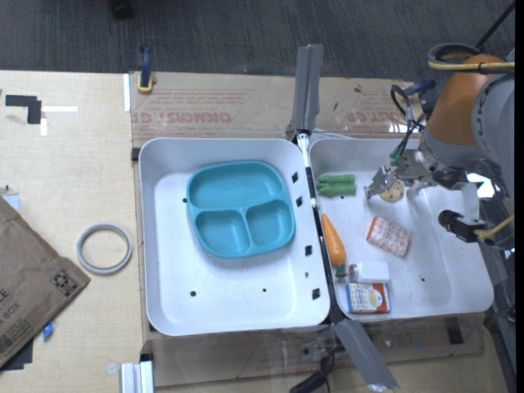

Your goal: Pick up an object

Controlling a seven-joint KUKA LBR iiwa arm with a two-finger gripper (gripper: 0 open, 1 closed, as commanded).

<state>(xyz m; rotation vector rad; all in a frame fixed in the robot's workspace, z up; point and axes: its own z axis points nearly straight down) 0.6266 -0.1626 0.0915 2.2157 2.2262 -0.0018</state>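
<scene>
The gripper (385, 188) is hovering in the right bin (458, 301) with a small tan object (395, 191) at its tip, its grasp impossible to tell, right of the green item (336, 185).

Even, bright overhead light fills the frame. The two white bins (155, 244) glare slightly, nearly washed out at their rims. Shadows are soft and short beneath the blue tray (241, 207). The dark floor (246, 15) along the top looks dim and grainy; focus is moderately sharp throughout.
</scene>
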